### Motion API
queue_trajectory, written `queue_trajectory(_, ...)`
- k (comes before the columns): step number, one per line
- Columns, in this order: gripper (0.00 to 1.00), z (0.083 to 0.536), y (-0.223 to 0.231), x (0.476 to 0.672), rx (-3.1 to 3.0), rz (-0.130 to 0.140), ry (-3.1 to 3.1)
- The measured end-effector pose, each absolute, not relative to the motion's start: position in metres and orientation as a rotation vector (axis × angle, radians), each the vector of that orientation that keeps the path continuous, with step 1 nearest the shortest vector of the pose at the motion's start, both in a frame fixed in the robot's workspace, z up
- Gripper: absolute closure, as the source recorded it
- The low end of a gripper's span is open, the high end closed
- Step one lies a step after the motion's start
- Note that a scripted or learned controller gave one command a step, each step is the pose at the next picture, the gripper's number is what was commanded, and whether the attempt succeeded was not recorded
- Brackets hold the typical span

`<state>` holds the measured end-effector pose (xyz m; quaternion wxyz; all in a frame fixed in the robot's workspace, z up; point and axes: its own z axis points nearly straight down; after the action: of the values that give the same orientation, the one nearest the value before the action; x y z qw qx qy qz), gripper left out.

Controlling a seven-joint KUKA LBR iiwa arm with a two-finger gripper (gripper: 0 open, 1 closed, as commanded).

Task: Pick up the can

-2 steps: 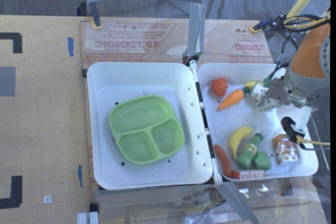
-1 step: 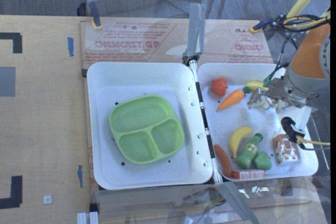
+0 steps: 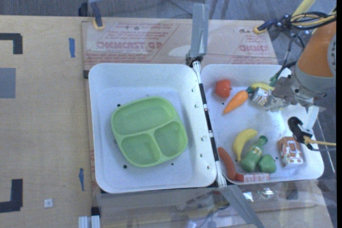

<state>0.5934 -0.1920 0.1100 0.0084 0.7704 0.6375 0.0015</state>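
A small can (image 3: 259, 96) with a white, green and red label lies on its side in the upper middle of the right bin (image 3: 315, 171). A yellow item (image 3: 262, 86) rests just behind it. My gripper (image 3: 277, 97) is low in the bin, right up against the can's right side, under the grey wrist and orange band. The wrist hides how the gripper meets the can.
In the right bin, a tomato (image 3: 223, 87) and a carrot (image 3: 235, 101) lie left of the can. In front of it are a banana (image 3: 244, 140), a green bottle (image 3: 253, 151), a green pepper (image 3: 266, 164), a red sausage (image 3: 227, 163) and an orange-white carton (image 3: 290, 150). The left bin (image 3: 101, 115) holds a green divided plate (image 3: 149, 131).
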Motion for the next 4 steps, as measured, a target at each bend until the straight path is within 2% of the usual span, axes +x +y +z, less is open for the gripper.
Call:
queue_trajectory(1,1.00,0.222,-0.147,0.629,2.449,0.000,1.965)
queue_trajectory(2,0.00,0.222,-0.147,0.629,2.449,0.000,1.965)
queue_trajectory(3,0.00,0.095,-0.190,0.618,2.281,0.002,2.158)
queue_trajectory(4,1.00,0.105,-0.189,0.618,2.278,0.001,2.160)
